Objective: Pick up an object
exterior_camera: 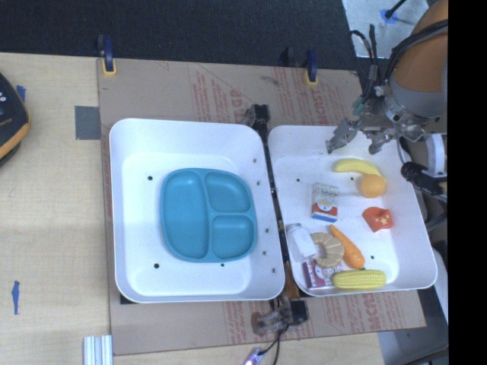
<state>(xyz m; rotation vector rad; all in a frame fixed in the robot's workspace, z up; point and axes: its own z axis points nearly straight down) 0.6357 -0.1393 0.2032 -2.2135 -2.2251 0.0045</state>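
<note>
Hovering spread and empty, gripper at the right bin's one o'clock corner. Lying just below at five o'clock, banana, touching the orange; probably light, stiff, slick plastic — pinching across the curved middle looking safest.

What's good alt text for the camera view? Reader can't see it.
The gripper hovers over the far edge of the right bin, just above a banana and an orange; a carrot and corn cob lie nearer. The left bin holds a blue divided plate.
</note>
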